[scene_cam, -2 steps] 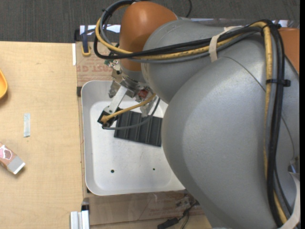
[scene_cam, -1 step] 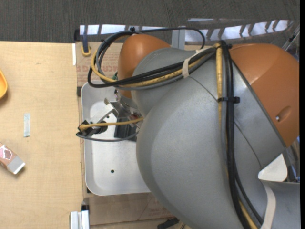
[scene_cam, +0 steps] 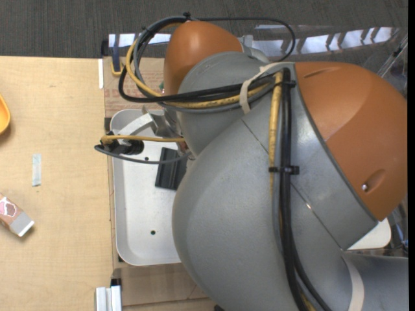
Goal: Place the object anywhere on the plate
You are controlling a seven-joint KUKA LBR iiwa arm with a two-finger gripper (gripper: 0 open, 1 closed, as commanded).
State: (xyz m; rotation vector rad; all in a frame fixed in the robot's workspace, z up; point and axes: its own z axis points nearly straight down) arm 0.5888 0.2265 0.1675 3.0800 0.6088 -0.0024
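Fingers spread or pressed together, I cannot tell from here. The arm (scene_cam: 259, 193) covers the centre and right of the frame, over a white bin (scene_cam: 139, 238) at lower left-centre.

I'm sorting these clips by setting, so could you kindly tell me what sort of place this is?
Most likely a robotics lab bench: a large grey and orange arm strung with cables leans over a shallow white bin, beside a pale wooden tabletop, with dark carpet behind.
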